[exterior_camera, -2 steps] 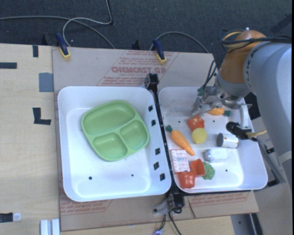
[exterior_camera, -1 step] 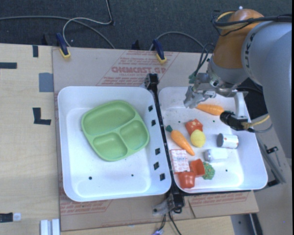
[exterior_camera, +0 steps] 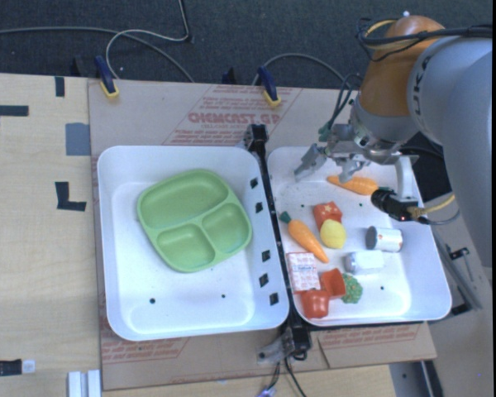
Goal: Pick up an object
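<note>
The right bin (exterior_camera: 422,300) holds several toy foods. A carrot (exterior_camera: 304,236) lies near its left wall, and a smaller orange piece (exterior_camera: 355,185) sits towards the far side. Between them are a red pepper chunk (exterior_camera: 327,212) and a yellow lemon (exterior_camera: 333,234). Near the front lie a red-and-white packet (exterior_camera: 302,270), a red pepper (exterior_camera: 316,303) and a broccoli floret (exterior_camera: 352,289). My gripper (exterior_camera: 327,168) hangs over the bin's far part, open, with nothing between its fingers. Its right finger (exterior_camera: 350,167) is just above the small orange piece.
A green divided plate (exterior_camera: 194,219) lies in the left bin (exterior_camera: 116,296). A white and grey cylinder (exterior_camera: 384,239) and a white piece (exterior_camera: 364,260) rest at the right bin's right side. The black divider (exterior_camera: 269,222) runs between the bins. Cables trail behind the bench.
</note>
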Robot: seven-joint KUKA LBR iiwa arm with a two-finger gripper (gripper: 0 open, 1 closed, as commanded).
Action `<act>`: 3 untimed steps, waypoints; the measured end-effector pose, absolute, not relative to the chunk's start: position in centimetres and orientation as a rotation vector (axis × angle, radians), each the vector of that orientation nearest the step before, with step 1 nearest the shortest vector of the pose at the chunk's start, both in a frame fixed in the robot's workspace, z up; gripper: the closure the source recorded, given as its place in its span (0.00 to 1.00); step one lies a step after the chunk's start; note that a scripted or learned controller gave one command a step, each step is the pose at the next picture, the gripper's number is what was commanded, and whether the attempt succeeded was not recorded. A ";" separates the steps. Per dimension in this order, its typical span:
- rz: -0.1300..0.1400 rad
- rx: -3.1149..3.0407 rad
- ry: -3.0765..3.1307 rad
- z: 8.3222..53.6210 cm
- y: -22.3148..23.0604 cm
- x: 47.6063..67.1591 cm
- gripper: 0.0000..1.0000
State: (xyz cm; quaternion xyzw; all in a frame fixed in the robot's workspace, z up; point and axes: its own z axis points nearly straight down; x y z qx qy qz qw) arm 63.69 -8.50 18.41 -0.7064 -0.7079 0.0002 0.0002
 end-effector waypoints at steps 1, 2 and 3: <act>-0.012 -2.227 -2.233 10.2 -10.9 60.6 0.00; -0.011 -2.231 -2.236 11.2 -11.1 60.7 1.00; -0.010 -2.230 -2.235 11.1 -11.1 60.6 0.00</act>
